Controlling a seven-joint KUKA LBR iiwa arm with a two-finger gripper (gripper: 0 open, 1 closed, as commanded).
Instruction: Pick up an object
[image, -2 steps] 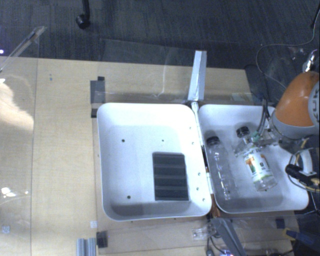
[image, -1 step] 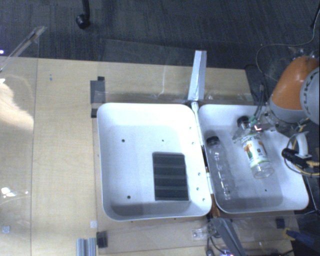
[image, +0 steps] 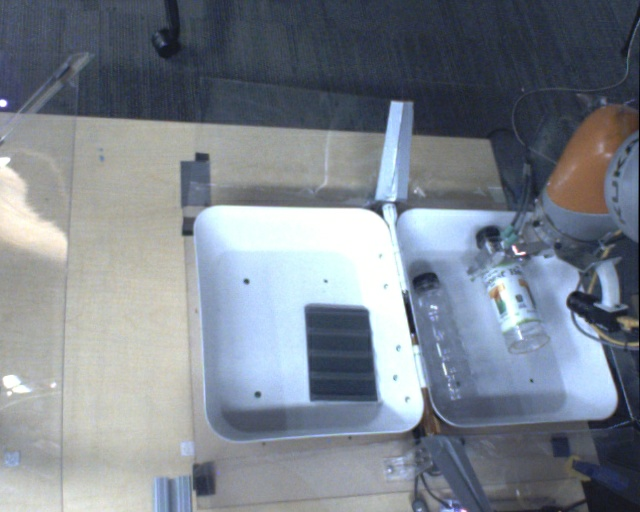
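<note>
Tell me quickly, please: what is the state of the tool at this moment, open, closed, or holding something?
Tool: its state cannot be told; it sits at the top end of the clear plastic bottle with the green-and-white label in the right white bin.

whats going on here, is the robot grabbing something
A grey arm with an orange band reaches in from the right over the right bin. Its claw sits at the top end of a clear bottle with a green and white label, which lies in that bin; whether it has a grip can't be seen. A second clear bottle with a black cap lies near the bin's left wall. The left bin holds a black ridged block.
</note>
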